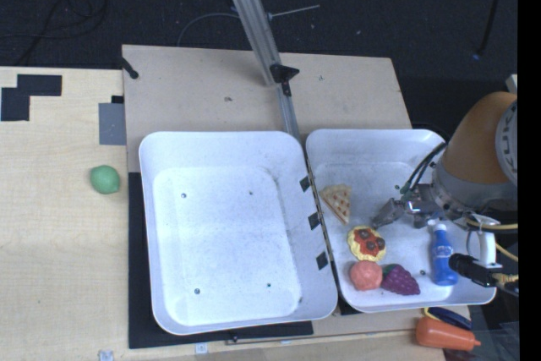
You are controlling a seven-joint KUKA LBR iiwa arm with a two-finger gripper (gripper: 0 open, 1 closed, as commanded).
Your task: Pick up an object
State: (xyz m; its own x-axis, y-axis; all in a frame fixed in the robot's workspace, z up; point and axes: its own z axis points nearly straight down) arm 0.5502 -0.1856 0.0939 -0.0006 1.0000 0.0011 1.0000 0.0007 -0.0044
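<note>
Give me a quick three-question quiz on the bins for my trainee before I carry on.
1. True or false: the green ball lies inside the left bin.
2. Which sits nearest the gripper? A) purple grapes B) waffle wedge C) blue bottle
3. Fill in: the toys lie in the ____ bin.

Key: 1 false, it rests on the bench outside; 2 C; 3 right.

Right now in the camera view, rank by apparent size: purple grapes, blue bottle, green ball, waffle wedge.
1. blue bottle, the longest of the four
2. purple grapes
3. waffle wedge and green ball: too alike to rank

The ball lies outside the bins, on the bench to their left, so viewing distance may skew its apparent size.
</note>
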